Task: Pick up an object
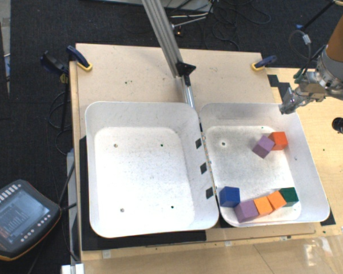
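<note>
In the right bin [308,170] lie several small blocks. A purple block [263,146] touches an orange block [279,140] near the bin's middle right. Along the front wall sit a blue block [229,196], a purple block [246,210], an orange block [263,204] and a green block [288,197], the last three in a row. My gripper [288,105] hangs above the bin's far right corner, well apart from every block. Nothing shows between its fingers.
The left bin [103,153] stands beside the right one. A slanted metal pole [163,27] crosses the bench's back toward the gap between the bins. Clamps [80,57] sit at the board's rear corners. A teach pendant [17,216] lies at the lower left.
</note>
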Controlling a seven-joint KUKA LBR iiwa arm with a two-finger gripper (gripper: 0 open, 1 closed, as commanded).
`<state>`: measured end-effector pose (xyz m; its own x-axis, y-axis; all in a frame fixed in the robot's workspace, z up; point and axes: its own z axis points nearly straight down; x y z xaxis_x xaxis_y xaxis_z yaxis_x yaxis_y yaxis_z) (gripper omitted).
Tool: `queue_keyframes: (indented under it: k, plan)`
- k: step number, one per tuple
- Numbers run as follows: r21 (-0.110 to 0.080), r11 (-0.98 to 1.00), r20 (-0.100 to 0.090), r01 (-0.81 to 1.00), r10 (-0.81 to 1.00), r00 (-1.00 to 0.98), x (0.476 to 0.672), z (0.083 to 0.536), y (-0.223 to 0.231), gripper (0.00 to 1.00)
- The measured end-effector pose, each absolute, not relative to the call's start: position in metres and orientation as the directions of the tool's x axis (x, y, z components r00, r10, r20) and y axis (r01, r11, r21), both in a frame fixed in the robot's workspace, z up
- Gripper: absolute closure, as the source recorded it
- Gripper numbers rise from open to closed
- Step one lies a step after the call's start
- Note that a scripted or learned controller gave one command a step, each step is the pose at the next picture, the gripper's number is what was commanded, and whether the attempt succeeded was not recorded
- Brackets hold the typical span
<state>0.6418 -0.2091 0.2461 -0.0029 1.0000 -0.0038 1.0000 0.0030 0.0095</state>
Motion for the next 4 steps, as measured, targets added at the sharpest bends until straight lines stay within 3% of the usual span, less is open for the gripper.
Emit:
queue_keyframes:
  k: [1,2,4]
  plan:
    - [0.003,0.003,-0.002,1.000,1.000,-0.003,0.643,0.250,-0.209,1.00]
    - [-0.002,0.007,0.002,1.000,1.000,-0.007,0.628,0.239,-0.162,1.00]
    - [-0.003,0.008,0.002,1.000,1.000,-0.008,0.577,0.223,-0.060,1.00]
